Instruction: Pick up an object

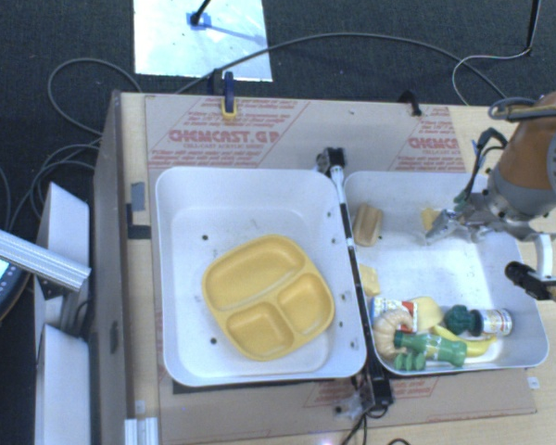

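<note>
The bench board (259,128) has red words printed on it, and they read like "CHEMCAST GP". The left bin (195,202) holds a yellow tray (269,295) with three parts. The right bin (500,276) holds the things to pick: a heap near its front with a green bottle (431,346), a yellow banana (477,346) and more, a tan block (366,222) by the wall between the bins, and a small yellow piece (432,219) near the back.

The gripper (442,228) is low in the right bin, just beside that small yellow piece. I cannot tell how its tips stand. Nothing looks lifted yet. I think this is the reaching step. Next it needs to close on the piece and go up.
</note>
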Action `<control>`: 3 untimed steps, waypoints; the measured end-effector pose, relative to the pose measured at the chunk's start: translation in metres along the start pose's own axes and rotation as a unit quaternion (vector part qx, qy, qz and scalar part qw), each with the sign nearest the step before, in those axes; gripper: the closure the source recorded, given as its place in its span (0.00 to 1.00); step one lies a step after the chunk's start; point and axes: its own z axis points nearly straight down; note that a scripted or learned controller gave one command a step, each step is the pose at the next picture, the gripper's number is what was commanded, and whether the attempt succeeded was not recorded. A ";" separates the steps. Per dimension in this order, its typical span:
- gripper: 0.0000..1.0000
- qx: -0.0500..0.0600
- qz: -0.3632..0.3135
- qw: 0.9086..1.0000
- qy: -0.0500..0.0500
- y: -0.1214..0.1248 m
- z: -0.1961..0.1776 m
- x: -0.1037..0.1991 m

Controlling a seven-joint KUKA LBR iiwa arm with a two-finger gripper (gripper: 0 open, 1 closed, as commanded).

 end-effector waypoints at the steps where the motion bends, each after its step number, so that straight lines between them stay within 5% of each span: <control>1: 0.00 0.001 -0.001 1.000 0.001 -0.015 0.001 0.020; 2: 0.00 0.001 0.001 1.000 0.000 -0.078 -0.015 0.002; 3: 0.00 -0.002 -0.001 1.000 0.000 0.055 -0.062 0.001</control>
